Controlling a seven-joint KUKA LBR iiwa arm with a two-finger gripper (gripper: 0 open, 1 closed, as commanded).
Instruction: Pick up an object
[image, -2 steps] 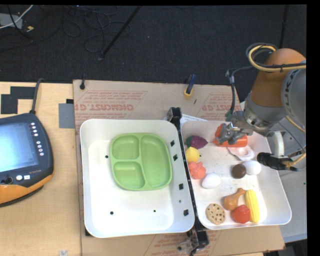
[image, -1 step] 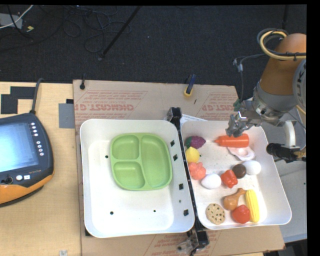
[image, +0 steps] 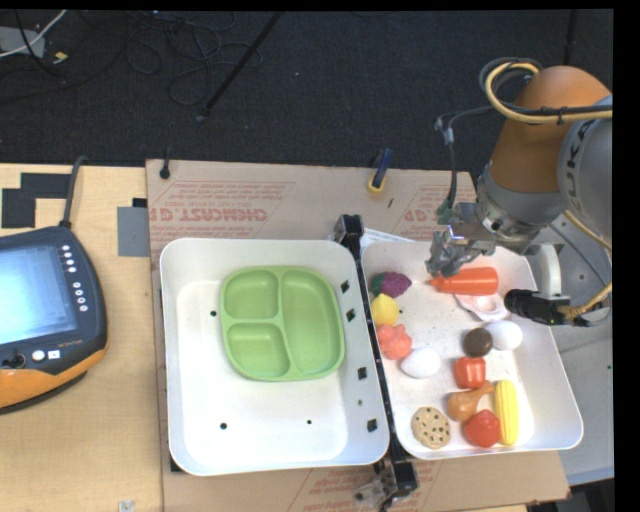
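Over the right bin's (image: 560, 400) far end, an orange carrot (image: 466, 281) lies crosswise between the narrowed jaws of the gripper (image: 446, 262), lifted slightly. Beneath sit a purple piece (image: 396, 284), lemon (image: 385, 309), egg (image: 421, 363), cookie (image: 432, 427) and corn (image: 507, 410). Left bin (image: 190, 420) holds a green divided plate (image: 281, 323).

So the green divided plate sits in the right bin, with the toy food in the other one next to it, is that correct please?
Not quite: the camera view shows the green divided plate in the left bin, not the right. The toy food, such as the cookie and corn, is in the other one next to it, the right bin.
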